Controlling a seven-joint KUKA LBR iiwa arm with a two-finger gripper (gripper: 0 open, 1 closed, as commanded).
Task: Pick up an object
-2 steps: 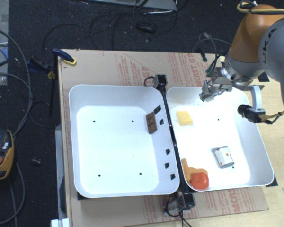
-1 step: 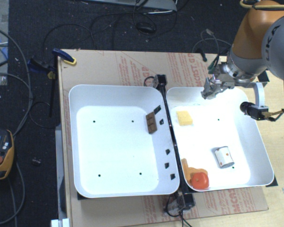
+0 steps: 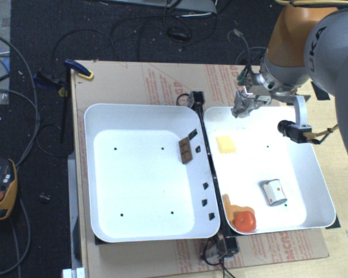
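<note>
My gripper [image 3: 242,107] hangs over the far left corner of the right bin [image 3: 313,172], with nothing visible between its fingers. A pale yellow block [image 3: 226,144] lies on the bin floor just below and left of it. A small grey and white object [image 3: 274,191] rests near the bin's middle. A red and orange toy [image 3: 242,216] sits at the near left corner. A brown chocolate-like bar [image 3: 185,150] leans against the right wall of the left bin [image 3: 104,155].
The orange-banded arm [image 3: 304,33] enters from the upper right above the right bin's far edge. A black clamp [image 3: 197,99] grips the bins' shared far rim. Cables and a blue-yellow clamp [image 3: 78,69] lie beyond the bench's far left.
</note>
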